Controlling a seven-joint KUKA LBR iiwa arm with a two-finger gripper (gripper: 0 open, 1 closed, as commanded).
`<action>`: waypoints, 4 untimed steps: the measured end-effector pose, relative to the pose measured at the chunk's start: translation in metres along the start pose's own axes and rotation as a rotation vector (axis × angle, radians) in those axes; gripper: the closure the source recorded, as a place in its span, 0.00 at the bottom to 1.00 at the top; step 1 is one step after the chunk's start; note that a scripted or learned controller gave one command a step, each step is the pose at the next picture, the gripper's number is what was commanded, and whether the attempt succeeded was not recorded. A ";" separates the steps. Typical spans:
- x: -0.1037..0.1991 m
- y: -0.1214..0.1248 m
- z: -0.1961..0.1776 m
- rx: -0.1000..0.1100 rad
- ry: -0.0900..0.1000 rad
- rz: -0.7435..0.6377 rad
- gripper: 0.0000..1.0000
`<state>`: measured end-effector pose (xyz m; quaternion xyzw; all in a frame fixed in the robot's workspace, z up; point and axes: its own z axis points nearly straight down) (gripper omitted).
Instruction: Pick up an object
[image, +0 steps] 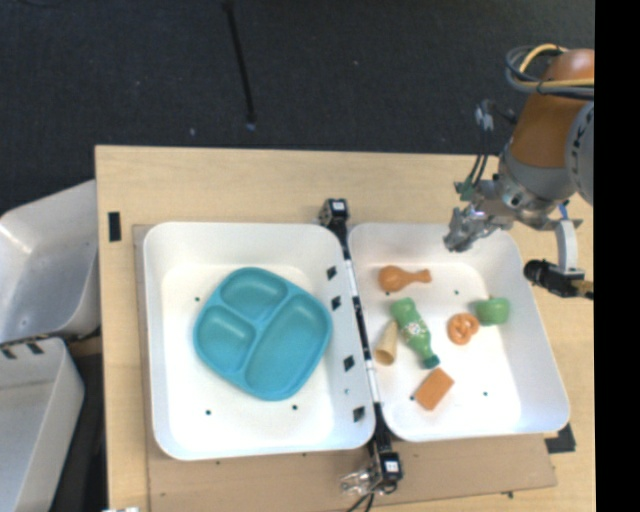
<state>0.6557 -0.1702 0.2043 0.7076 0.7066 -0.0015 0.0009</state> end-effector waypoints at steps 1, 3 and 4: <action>0.049 -0.011 0.004 0.000 0.002 -0.005 1.00; 0.152 -0.040 0.002 0.000 0.005 -0.008 1.00; 0.211 -0.043 -0.010 -0.003 0.006 -0.010 1.00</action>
